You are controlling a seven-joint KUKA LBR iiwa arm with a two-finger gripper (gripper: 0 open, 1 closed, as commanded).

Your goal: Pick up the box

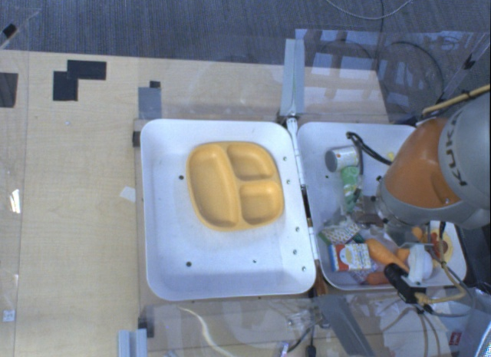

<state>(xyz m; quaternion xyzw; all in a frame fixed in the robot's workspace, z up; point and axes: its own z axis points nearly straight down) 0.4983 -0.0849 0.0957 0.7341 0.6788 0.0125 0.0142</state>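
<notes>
Reaching in from the right, my arm hangs over the right bin, its orange band and grey wrist covering much of that bin's far side. My claw lies somewhere beneath the wrist and is hidden by it, so I cannot tell how it is set, nor whether anything sits in it.

Left bin: a shallow white tray holding one yellow divided plate, which lies flat near the middle, with one long compartment on its left and two smaller ones on its right. The plate stands apart from every wall of the bin.

Right bin: a crowded heap of small things. The box, small, white and red with printed faces, lies near the bin's front edge, just left of my wrist and not covered by it. Just above the box lies a patterned grey-and-white piece. To the right of the box sits an orange carrot-shaped toy, close beside it. A silver can lies on its side toward the back of the bin, well apart from the box, with a green-and-clear bottle just below it.

A black cable curls from my arm over the can.
</notes>
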